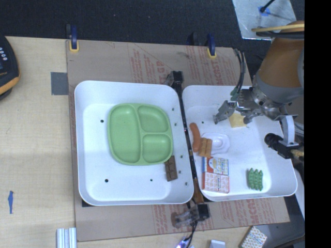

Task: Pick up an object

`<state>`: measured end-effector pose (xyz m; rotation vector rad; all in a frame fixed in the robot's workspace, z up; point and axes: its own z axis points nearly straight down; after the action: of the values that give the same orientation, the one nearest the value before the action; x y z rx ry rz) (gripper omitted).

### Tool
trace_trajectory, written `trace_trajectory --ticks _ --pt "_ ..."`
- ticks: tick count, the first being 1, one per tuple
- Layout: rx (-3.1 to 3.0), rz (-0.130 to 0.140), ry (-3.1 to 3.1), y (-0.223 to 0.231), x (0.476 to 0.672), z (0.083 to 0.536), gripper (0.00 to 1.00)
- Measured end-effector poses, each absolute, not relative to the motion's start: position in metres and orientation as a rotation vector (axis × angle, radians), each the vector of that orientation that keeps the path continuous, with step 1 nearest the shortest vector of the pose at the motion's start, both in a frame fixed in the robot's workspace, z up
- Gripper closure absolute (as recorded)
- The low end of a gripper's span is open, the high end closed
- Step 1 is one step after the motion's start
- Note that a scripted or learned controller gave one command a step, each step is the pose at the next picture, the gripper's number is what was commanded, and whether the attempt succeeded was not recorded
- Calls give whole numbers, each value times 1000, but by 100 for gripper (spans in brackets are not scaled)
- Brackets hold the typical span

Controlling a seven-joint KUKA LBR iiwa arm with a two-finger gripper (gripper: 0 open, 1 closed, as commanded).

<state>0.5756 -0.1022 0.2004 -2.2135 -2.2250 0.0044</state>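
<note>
My gripper (237, 112) is low over the back of the right bin (279, 187), open, with one fingertip (222, 113) to the left and the other to the right. A small pale yellow block (237, 121) lies just under and between them; I cannot tell whether they touch it. Further forward in that bin lie an orange sausage (195, 135), a tan waffle-like piece (206, 146), a white round lid (221, 142), a printed packet (216, 174) and a green bumpy piece (254, 179).
The left bin (88, 185) holds a green divided plate (139, 134) and a small brown block (170, 168) near its right wall. The arm's grey body (279, 81) and a black cable clamp (276, 144) hang over the right bin's right side.
</note>
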Motion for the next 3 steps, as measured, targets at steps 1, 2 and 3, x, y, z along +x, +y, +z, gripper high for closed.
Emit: trace_trajectory --ticks 1,2,3 --pt "-2219 6 -2227 -153 604 153 0" --pt "-2222 4 -2223 -215 612 125 0" --pt "-2211 2 -2233 -173 649 91 0"
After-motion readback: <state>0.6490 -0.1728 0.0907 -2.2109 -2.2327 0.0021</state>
